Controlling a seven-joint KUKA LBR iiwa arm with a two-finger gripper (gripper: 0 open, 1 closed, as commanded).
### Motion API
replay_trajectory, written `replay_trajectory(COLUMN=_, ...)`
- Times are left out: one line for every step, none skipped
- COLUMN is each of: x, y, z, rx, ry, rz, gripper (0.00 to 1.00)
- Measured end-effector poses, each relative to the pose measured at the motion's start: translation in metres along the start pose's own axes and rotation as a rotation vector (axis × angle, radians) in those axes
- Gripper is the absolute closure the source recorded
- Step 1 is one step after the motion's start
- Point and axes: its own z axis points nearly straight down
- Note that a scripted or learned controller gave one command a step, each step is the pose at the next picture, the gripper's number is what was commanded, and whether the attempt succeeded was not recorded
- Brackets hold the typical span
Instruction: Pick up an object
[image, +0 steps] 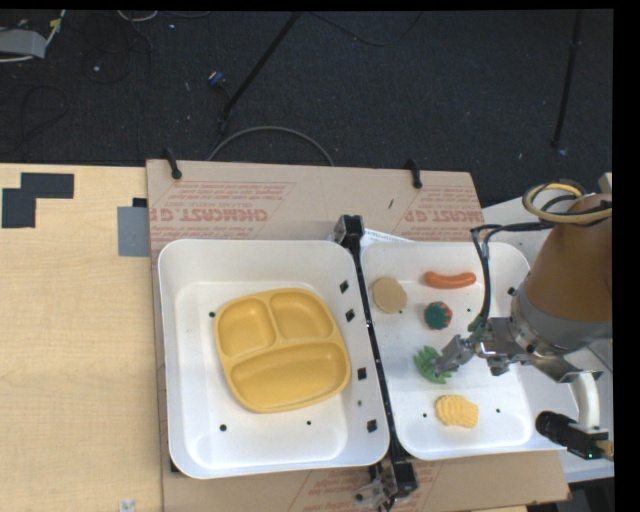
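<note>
arm (565, 290) cut off at right, tool (452, 358) fingers unclear

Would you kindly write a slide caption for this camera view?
Gripper at green toy in right bin; yellow tray in left bin.

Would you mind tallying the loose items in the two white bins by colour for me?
Yellow: 2, the divided tray and the corn piece
Green: 2, the leafy piece and the round dark green item
Orange: 1, the sausage-shaped item
Tan: 1, the round disc
Total: 6
</note>
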Motion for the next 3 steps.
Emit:
replay_trajectory(x=0.009, y=-0.006, z=0.058, rx=0.002, ry=0.001, rz=0.0, gripper=0.0)
replay_trajectory(x=0.009, y=-0.006, z=0.103, rx=-0.007, ry=-0.002, rz=0.001, gripper=0.0)
replay_trajectory(x=0.009, y=-0.005, z=0.092, rx=-0.005, ry=0.0, rz=0.004, gripper=1.0)
